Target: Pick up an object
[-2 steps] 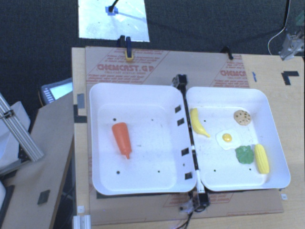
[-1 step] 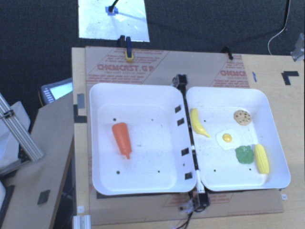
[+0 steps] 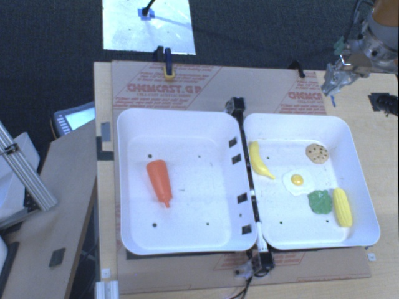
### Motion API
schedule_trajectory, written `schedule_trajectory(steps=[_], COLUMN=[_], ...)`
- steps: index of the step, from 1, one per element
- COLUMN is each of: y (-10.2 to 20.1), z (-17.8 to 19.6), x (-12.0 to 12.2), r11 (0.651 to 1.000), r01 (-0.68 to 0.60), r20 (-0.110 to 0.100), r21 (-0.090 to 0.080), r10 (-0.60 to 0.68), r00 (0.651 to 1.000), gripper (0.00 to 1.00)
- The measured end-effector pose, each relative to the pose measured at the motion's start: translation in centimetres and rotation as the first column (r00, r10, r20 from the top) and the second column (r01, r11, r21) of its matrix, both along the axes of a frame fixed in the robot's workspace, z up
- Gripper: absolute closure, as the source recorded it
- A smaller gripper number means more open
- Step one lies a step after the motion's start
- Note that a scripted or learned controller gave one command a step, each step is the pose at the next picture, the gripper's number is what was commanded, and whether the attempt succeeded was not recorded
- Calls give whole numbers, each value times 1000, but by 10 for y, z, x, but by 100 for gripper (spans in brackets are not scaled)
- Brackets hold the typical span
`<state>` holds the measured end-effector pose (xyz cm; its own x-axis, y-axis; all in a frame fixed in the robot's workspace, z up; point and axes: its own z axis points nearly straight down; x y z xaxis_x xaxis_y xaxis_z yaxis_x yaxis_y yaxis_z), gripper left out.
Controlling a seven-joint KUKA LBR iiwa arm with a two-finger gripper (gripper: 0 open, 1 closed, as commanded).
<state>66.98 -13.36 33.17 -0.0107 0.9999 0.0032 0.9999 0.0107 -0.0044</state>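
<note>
Nearest the camera ran the front rims of the two white bins, sitting side by side on the worktop over a sheet of printed cardboard. An orange carrot-shaped toy lay alone in the left bin, tip pointing toward the front edge. The right bin carried the rest: a yellow banana just beside the dividing wall, a fried egg near the middle, a cookie toward the back, and a green leafy piece touching a yellow corn cob at the front right.

At the upper right of the view, the claw hung over the worktop behind the right bin, outside its rim and well apart from every toy. Whether its tips were spread or pressed together I could not tell, since they were small and blurred against the arm's hardware; nothing was visible between them.

Judged from this, the pick had hardly begun. No object had been lifted, all six lay flat in their bins, and the whole job was left: choosing a target, moving above it, descending, closing and raising. The cookie and egg looked like the nearest candidates, though flat and probably awkward to pinch; the banana or corn seemed likelier to give a firm hold
</note>
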Motion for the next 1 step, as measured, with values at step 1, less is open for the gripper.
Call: schedule_trajectory(steps=[1], y=[64], z=[67], x=[0], r11=[1000], r01=[-1], r20=[14], r21=[-2], r10=[1], r00=[1000], gripper=[100])
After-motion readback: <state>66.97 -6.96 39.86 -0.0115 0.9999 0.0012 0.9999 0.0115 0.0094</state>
